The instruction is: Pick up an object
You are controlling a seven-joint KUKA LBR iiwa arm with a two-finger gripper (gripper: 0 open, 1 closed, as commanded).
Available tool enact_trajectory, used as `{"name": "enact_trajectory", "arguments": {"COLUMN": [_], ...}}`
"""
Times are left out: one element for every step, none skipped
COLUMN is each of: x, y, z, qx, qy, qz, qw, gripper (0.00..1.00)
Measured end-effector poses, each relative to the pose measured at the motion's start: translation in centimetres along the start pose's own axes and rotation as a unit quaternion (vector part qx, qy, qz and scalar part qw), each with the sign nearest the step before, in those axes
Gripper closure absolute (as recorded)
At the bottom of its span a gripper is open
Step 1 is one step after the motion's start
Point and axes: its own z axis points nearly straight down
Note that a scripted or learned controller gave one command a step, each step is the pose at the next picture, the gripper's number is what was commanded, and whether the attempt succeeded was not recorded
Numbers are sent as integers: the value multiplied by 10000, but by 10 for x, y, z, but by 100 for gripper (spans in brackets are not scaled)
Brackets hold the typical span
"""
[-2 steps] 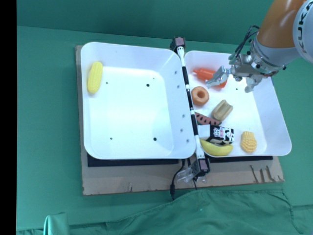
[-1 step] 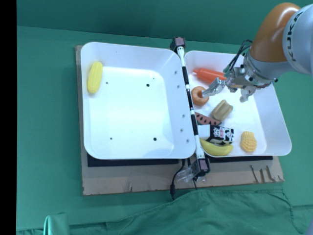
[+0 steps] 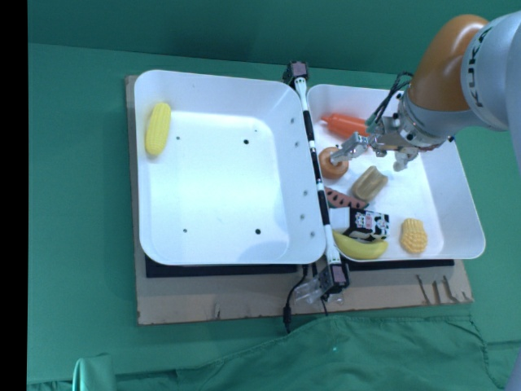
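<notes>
My gripper (image 3: 376, 153) hangs over the right bin (image 3: 456, 194) with its fingers spread open and nothing between them. Just below it lies a tan bread roll (image 3: 369, 183). A brown donut (image 3: 332, 162) sits beside the left fingertip, and an orange carrot (image 3: 346, 124) lies behind it. Nearer the front of this bin are a striped sausage (image 3: 345, 199), a black-and-white cow-patterned carton (image 3: 371, 222), a banana (image 3: 360, 247) and a small yellow corn piece (image 3: 413, 235). A yellow corn cob (image 3: 158, 128) lies at the far left of the left bin (image 3: 212, 243).
A black divider rail (image 3: 314, 169) with cable clips runs between the two bins. Both bins rest on a cardboard sheet (image 3: 220, 304) over green cloth. The arm's orange band (image 3: 444, 55) rises above the right bin's back corner.
</notes>
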Motion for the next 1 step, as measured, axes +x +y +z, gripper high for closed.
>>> {"name": "enact_trajectory", "arguments": {"x": [-1], "y": [1], "z": [-10], "qx": [-13], "qy": [6], "qz": [28], "qw": [10000], "gripper": [100]}}
